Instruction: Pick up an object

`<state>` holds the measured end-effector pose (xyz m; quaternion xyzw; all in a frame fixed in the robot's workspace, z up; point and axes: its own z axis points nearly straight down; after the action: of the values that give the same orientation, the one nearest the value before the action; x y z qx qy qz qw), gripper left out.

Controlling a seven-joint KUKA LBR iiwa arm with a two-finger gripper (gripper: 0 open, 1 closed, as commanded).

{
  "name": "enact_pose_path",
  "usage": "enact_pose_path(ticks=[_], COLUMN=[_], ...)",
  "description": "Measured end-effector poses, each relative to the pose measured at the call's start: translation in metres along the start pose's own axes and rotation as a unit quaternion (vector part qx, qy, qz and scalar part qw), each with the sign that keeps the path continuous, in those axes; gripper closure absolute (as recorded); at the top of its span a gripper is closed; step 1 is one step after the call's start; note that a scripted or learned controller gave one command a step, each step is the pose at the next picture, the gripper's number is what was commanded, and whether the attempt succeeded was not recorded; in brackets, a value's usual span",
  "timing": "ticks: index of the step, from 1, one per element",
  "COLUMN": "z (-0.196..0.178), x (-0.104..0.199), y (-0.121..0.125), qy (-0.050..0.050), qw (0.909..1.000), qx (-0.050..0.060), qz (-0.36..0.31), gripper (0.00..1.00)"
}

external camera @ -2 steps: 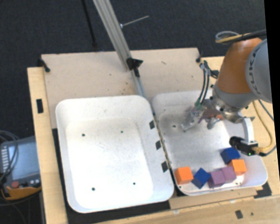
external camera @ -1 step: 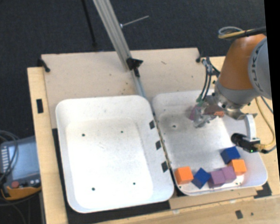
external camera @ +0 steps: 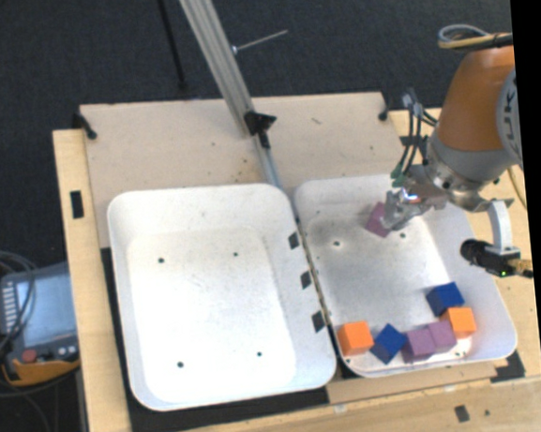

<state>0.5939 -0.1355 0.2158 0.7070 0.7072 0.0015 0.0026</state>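
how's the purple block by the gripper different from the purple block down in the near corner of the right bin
The purple block by the gripper sits alone in the upper part of the right bin, partly hidden by the gripper. The lower purple block lies fully in view along the near edge, packed among blue and orange blocks. The upper one looks tilted; the lower one lies flat. Both share a similar purple colour.

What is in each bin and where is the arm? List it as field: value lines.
left bin: shallow white plastic bin, bare white floor
right bin: shallow white plastic bin holding blocks
front cluster: orange cube, blue cube, purple block, second orange cube, second blue cube
far block: small purple cube, at the hand
hand, over the right bin's far side
grasp: cannot tell
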Motion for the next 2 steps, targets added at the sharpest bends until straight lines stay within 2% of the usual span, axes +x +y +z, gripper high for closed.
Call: enact_pose_path(ticks=[1, 2], z=[-0.001, -0.015], x=[-0.001, 0.048], y=[0.001, 0.0], qy=[0.001, 0.001], qw=[1.0, 1.0], qx=[0.002, 0.001], qz=[0.0, -0.003], gripper=[1.0, 1.0])
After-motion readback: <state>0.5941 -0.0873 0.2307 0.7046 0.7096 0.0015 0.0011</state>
